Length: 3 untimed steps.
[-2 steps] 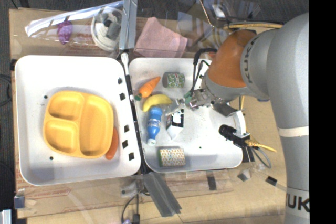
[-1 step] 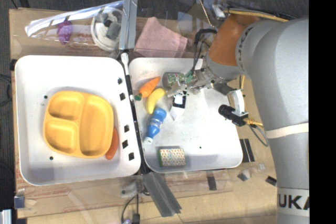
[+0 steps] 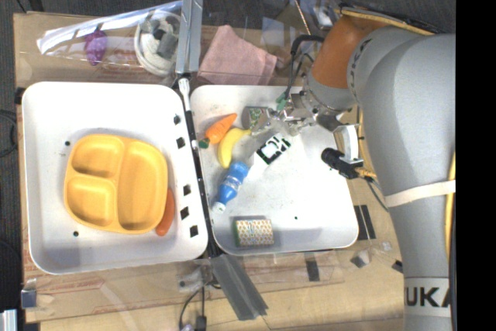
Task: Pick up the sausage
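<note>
Sausage (image 3: 166, 215) half hidden beside yellow tray (image 3: 116, 182), gripper (image 3: 260, 118) fingers indistinct

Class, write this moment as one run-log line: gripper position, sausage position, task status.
gripper: in right bin, above banana | sausage: left bin, beside yellow tray | status: not picked

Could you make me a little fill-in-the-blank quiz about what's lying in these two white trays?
1. The yellow divided plate lies in the ____ bin.
2. The sausage rests against the plate's ____ edge.
3. The blue bottle lies in the same bin as the carrot and the ____.
4. The gripper hovers over the ____ bin.

Missing words: left; right; banana; right
</note>
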Tool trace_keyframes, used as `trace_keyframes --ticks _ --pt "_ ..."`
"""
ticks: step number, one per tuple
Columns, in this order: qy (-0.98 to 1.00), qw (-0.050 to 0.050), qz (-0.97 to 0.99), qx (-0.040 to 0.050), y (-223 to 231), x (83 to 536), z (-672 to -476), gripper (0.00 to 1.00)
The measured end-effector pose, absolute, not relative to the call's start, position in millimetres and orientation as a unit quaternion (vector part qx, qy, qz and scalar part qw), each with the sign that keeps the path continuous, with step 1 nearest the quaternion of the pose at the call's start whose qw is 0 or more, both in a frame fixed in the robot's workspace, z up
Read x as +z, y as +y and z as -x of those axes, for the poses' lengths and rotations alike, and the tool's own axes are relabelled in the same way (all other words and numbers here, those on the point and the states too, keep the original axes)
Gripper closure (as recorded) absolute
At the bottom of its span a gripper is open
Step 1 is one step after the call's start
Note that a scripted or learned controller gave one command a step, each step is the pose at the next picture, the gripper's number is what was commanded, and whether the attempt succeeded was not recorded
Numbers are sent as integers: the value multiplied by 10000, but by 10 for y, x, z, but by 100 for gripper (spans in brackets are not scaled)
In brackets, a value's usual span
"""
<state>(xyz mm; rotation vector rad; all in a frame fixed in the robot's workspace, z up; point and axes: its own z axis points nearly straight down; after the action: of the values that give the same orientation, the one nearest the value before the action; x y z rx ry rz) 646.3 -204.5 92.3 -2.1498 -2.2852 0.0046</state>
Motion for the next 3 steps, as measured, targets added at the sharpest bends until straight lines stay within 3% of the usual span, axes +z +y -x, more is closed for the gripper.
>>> trace_keyframes --ticks 1,2,3 --pt "-7468 23 6650 11 -1667 913 -5364 0" --pt "-7487 12 6629 5 -1871 916 -5859 0" --pt "-7500 21 6614 11 -1868 1012 -5861 100"
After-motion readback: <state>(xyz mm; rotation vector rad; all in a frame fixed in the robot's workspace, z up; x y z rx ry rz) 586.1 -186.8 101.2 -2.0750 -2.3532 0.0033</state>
